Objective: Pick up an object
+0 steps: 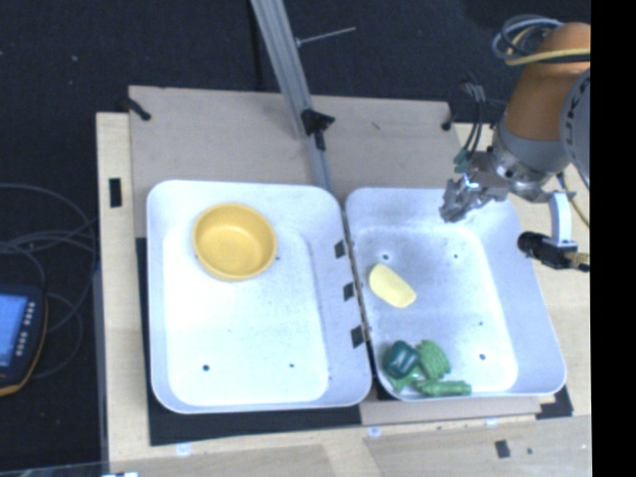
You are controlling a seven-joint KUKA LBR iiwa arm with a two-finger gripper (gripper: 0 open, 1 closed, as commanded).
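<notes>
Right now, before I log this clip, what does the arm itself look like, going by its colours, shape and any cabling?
A thick rounded grey arm enters from the right, with a broad orange band above the wrist. Looped pale cables sit on top of it, and thin dark wires run down its side. It narrows to a small metallic grey tool, with a white bracket beside the wrist.

No text, label or number can be read; the handheld screen point(12, 328) at left looks too blurred.
</notes>
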